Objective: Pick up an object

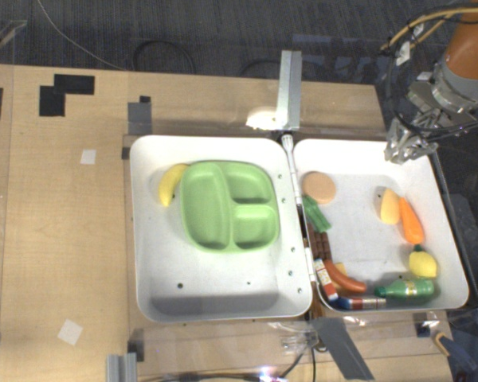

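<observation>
The claw [404, 146] hangs over the right bin's [358, 237] back right corner, grasping nothing; whether it is released or clenched I cannot tell. The nearest thing, a toy carrot [411, 221], lies just nearer the camera, its long axis running front to back.

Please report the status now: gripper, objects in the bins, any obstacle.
Gripper above right bin's far corner, holding nothing seen. Carrot, lemon nearest. Path clear.
</observation>
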Robot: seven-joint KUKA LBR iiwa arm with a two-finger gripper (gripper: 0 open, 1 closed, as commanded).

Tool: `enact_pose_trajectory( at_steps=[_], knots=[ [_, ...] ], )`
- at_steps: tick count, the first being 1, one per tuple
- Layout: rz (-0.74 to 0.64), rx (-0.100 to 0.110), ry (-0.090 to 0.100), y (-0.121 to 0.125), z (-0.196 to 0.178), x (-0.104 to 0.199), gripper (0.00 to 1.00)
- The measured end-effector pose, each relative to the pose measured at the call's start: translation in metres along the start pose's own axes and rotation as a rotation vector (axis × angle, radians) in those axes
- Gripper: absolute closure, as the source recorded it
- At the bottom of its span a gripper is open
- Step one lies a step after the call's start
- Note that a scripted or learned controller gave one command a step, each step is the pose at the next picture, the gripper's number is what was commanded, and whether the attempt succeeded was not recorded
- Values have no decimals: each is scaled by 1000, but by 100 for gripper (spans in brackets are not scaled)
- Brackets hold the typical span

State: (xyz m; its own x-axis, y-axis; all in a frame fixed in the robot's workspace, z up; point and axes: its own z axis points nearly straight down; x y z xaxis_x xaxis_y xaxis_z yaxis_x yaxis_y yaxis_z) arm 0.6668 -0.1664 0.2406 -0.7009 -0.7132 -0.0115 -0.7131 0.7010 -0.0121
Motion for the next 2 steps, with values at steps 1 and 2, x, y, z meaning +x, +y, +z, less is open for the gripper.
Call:
enact_pose_trajectory(
  at_steps=[1, 2],
  knots=[
    [2, -6, 3, 1, 6, 2, 0],
    [-308, -3, 1, -1, 140, 14, 0]
  ],
)
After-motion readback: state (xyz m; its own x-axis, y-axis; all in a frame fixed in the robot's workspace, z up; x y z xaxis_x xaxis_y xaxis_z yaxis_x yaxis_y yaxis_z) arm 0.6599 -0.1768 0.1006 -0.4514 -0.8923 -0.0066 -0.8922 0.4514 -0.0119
